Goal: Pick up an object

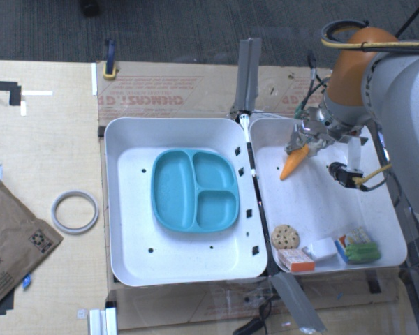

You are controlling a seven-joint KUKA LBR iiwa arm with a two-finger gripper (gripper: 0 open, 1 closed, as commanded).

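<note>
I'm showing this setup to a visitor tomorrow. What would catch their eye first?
Probably the turquoise divided plate, lying alone in the middle of the left bin. Next, the orange carrot hanging tilted at the gripper over the back of the right bin, whose front end holds a cookie and small packets.

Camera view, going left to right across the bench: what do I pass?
Grey tape ring → teal three-compartment plastic plate in the left white bin → round chocolate-chip cookie → green toy vegetable at the right bin's corner.
</note>
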